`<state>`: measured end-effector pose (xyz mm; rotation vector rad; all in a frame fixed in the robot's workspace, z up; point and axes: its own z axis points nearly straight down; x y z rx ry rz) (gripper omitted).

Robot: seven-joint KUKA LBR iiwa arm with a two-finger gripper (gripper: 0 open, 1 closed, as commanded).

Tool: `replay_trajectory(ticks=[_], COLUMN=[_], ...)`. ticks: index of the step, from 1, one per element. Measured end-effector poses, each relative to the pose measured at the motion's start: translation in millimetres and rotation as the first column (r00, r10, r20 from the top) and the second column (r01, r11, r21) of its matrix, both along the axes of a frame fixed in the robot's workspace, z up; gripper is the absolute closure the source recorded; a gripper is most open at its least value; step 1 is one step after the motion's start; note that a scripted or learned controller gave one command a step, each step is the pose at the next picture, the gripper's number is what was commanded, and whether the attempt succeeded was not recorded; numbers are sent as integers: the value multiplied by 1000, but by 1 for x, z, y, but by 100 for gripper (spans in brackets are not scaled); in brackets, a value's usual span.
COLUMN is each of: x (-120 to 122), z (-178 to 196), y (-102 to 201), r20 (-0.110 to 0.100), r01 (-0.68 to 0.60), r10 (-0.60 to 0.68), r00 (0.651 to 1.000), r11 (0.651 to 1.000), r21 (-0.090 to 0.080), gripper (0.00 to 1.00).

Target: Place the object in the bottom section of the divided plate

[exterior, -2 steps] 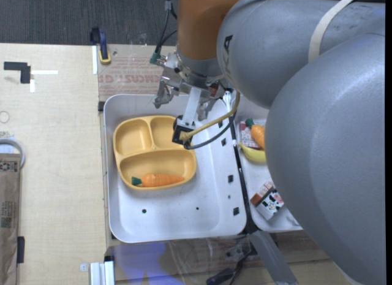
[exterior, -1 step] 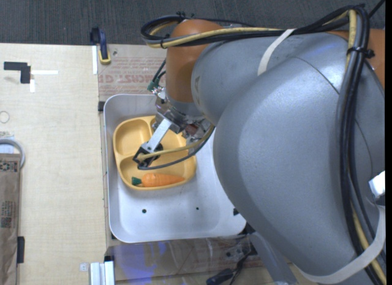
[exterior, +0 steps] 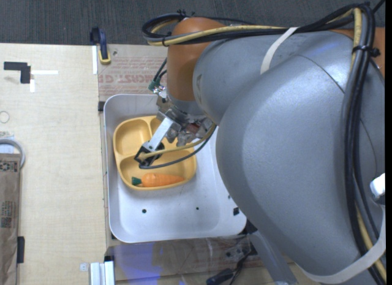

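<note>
So we're looking down at the yellow plate [exterior: 131,140] sitting in the white bin [exterior: 184,216], and the carrot [exterior: 160,180] is lying flat in the bottom section, which is where the task wants it. Its long axis is running left-right, green top pointing left. The pincer [exterior: 147,155] is hovering just above it, over the divider. We're reading the fingers as released, nothing between them, so this is looking like a finished drop.

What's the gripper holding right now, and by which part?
Nothing. The gripper hangs just above the carrot, which lies free in the bottom section of the divided plate.
</note>
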<state>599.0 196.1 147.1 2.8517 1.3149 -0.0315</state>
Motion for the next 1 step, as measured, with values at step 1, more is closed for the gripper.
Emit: replay_trajectory(ticks=[1], x=[16], z=[-18], y=[31], r20=[14], r01=[421], r10=[-421], r00=[907], r11=[907], r21=[5], gripper=[100])
